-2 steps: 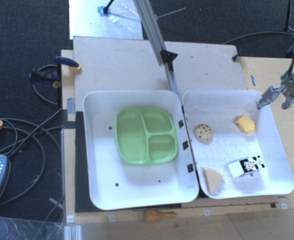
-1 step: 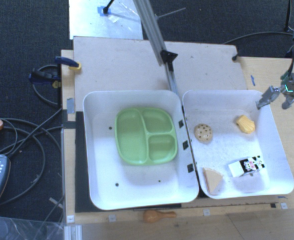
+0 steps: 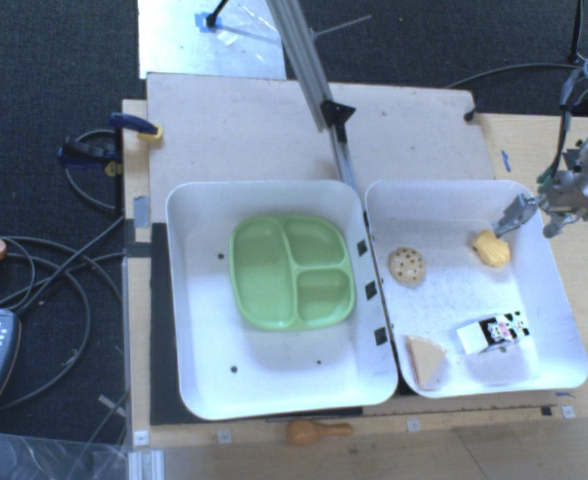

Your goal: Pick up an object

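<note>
Hovering at the right bin's (image 3: 570, 298) far right rim, the claw (image 3: 536, 218) has its two fingers spread open, gripping nothing. Risk as I judge it: the small yellow lump (image 3: 491, 249) is rounded and could squirt sideways if a finger lands on top. It lies just below-left of the nearer fingertip, apart from the cookie (image 3: 406, 265).
</note>
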Controlling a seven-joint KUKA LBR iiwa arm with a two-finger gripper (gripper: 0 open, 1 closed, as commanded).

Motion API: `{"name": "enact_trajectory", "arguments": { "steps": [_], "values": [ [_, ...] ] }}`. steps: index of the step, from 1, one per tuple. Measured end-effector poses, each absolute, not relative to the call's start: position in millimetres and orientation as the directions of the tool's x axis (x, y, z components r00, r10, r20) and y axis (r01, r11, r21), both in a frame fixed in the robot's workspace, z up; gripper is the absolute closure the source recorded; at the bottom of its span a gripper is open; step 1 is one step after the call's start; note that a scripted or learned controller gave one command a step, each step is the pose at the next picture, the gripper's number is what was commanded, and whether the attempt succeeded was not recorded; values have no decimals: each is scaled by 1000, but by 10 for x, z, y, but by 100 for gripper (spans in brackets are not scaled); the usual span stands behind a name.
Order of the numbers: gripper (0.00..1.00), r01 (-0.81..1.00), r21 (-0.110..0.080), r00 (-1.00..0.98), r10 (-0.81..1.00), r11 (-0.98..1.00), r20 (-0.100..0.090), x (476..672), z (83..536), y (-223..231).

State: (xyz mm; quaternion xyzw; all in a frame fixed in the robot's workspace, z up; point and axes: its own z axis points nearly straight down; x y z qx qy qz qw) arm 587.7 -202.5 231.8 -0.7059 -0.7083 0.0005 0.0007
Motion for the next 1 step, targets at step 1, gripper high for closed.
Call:
{"name": "enact_trajectory", "arguments": {
  "steps": [1],
  "values": [
    [0, 1000, -2, -2, 1000, 2, 1, 5908, 1898, -2021]
  ]
}}
